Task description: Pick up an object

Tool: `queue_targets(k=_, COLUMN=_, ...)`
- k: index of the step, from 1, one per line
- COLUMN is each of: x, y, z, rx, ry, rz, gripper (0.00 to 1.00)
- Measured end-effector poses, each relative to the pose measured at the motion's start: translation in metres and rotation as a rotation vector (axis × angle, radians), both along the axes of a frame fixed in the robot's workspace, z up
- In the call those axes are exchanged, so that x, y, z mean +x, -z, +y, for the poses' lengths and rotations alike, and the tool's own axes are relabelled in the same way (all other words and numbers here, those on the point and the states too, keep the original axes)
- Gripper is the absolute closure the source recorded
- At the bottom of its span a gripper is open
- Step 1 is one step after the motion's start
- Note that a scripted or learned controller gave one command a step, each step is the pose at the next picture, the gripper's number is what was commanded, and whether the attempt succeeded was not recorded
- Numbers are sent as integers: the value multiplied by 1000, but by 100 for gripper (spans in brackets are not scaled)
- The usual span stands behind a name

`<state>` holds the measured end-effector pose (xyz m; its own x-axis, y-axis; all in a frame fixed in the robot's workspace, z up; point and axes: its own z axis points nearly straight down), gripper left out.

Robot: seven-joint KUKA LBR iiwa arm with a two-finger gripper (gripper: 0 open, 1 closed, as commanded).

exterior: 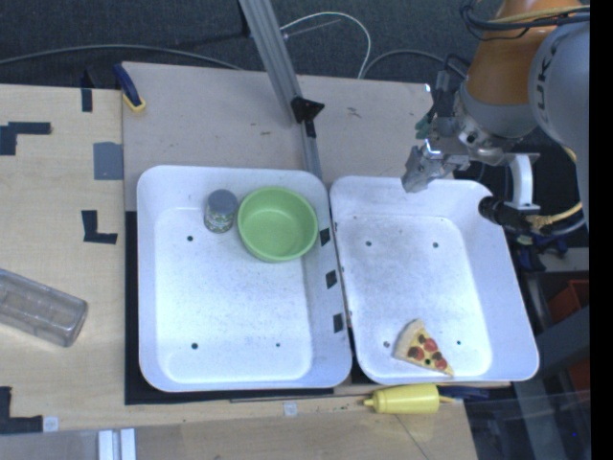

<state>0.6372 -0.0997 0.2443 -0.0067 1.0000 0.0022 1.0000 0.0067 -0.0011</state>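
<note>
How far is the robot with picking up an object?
Nothing looks done yet. The gripper hangs over the far edge of the right bin. The pizza slice, green bowl and small can lie untouched. Approach, grasp and lift all remain.

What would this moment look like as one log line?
hand: above right bin's far edge | toy pizza slice: right bin, untouched | green plastic bowl: left bin
</note>
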Motion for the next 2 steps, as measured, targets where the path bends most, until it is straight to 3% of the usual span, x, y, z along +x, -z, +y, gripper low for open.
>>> queue_targets(k=2, x=-4, y=24, z=111, rx=-1, ry=0, rz=2, gripper=100)
